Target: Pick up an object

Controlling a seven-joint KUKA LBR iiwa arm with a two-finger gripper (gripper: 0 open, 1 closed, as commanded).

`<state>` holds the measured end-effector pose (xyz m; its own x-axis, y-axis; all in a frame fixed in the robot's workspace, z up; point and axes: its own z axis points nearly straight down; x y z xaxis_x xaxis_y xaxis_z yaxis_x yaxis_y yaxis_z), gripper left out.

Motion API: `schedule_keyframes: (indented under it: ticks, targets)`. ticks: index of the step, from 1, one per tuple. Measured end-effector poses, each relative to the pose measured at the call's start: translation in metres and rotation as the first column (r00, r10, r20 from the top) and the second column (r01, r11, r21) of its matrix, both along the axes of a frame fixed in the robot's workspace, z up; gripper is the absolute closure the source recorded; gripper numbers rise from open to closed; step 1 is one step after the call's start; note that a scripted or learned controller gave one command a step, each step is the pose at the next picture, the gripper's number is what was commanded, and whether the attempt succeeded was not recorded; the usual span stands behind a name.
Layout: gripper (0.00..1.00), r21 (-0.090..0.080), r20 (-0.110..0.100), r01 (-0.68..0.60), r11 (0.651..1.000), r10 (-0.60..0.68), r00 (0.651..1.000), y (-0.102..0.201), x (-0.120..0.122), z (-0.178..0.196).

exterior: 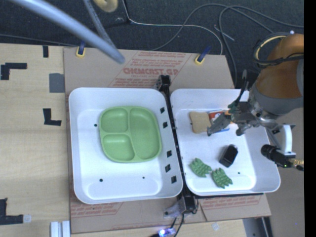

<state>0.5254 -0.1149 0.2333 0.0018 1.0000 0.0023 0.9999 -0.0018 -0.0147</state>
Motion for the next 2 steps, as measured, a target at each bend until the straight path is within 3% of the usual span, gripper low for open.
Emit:
schedule_keyframes:
  ticks: [1,2]
  targets:
    - [0.0,-0.001,0.013,-0.004,1.0,0.004,1.0,0.0,0.003,0.007]
    - [0.0,-0.002,0.008,-0.003,1.0,0.003,1.0,0.01,0.002,-0.052]
